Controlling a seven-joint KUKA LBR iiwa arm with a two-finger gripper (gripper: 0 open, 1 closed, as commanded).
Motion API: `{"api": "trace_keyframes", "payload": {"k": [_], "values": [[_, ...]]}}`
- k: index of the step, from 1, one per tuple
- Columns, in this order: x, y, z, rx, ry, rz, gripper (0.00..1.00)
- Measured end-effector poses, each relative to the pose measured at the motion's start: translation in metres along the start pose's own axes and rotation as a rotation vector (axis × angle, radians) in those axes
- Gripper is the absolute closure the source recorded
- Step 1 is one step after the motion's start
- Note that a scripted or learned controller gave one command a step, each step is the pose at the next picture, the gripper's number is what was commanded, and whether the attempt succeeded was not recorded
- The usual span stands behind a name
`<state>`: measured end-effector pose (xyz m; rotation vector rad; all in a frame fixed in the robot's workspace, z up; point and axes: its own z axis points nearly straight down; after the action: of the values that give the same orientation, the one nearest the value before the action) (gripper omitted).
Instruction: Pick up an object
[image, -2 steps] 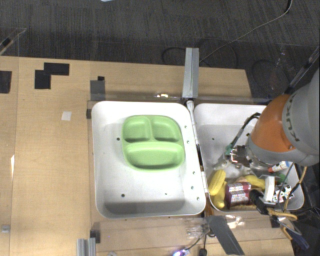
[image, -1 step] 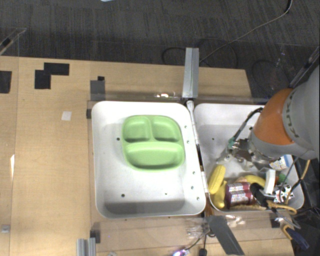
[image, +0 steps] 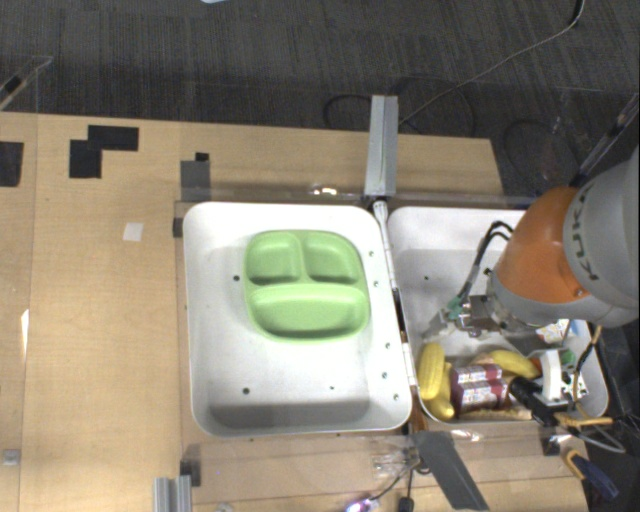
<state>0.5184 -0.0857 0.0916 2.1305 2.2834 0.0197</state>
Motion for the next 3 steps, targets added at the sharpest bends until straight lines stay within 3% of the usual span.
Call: {"api": "trace_keyframes", "payload": {"k": [1,2,3], "values": [[-0.028,0.017,-0.023,0.017,0.006,-0.158,0.00],[-0.050,-0.029,0.000,0.006,0.004,0.036,0.00],[-0.049,-0.025,-0.012,-0.003,0.005,0.033,1.00]]}}
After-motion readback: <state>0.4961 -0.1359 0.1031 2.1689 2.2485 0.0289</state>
